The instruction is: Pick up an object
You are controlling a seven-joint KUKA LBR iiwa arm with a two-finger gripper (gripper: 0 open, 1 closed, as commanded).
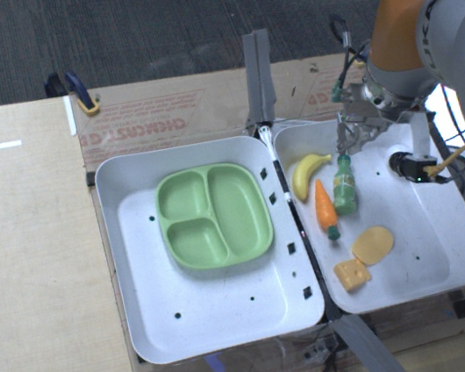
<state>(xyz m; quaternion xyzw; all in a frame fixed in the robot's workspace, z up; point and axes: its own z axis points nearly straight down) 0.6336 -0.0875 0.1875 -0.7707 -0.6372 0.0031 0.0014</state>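
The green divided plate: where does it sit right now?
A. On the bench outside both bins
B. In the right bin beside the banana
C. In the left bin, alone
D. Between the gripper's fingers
C: the green divided plate lies flat in the left bin, while the banana lies in the right bin.

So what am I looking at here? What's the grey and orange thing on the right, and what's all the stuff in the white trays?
That is a robot arm, filmed by one fixed camera looking down from above. Its tool hangs over the right bin, just above a green bottle. I cannot tell whether it grips anything. Beside the bottle lie a banana, a carrot, a round yellow chip and a piece of cheese. The left bin holds a green divided plate. The job is to pick up one object.
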